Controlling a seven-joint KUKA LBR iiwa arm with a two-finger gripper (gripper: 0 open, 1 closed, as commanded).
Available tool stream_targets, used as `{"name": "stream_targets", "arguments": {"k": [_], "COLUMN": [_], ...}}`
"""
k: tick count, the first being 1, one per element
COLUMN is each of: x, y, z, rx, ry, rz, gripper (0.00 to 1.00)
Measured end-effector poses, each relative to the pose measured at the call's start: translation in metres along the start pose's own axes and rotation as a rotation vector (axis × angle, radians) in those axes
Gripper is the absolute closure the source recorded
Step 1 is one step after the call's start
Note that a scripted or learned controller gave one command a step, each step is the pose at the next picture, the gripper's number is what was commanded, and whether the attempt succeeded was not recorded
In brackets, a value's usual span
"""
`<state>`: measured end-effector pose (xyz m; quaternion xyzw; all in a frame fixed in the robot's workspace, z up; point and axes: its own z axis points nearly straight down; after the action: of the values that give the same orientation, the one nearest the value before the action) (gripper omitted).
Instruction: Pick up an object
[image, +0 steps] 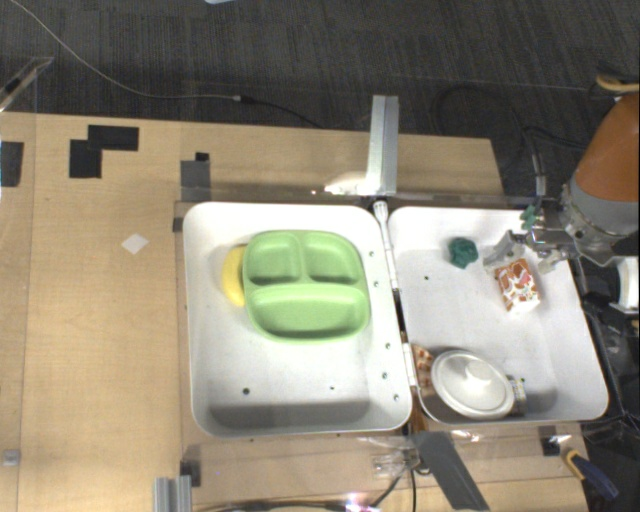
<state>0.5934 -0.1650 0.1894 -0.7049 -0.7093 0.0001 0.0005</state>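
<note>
The gripper (522, 243) hangs just above a small red-and-white patterned packet (518, 284); its opening cannot be told. The packet is judged light, crinkly, best pinched across its narrow sides.

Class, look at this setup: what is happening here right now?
A robot arm reaches in from the right over the right bin, its gripper just above a red and white packet. A teal lump and a metal bowl also lie there. In the left bin, a green tray partly covers something yellow. Nothing looks lifted.
</note>
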Motion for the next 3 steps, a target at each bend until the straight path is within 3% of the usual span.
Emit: {"name": "stream_targets", "arguments": {"k": [1,2,3], "x": [-0.022,-0.006,-0.006], "y": [0.036,0.03,0.077], "z": [0.081,0.103,0.099], "rx": [-0.004,-0.005,-0.005], "ry": [-0.002,-0.002,-0.002], "rz": [-0.289,-0.271,-0.168], "gripper": [0.0,0.0,0.0]}}
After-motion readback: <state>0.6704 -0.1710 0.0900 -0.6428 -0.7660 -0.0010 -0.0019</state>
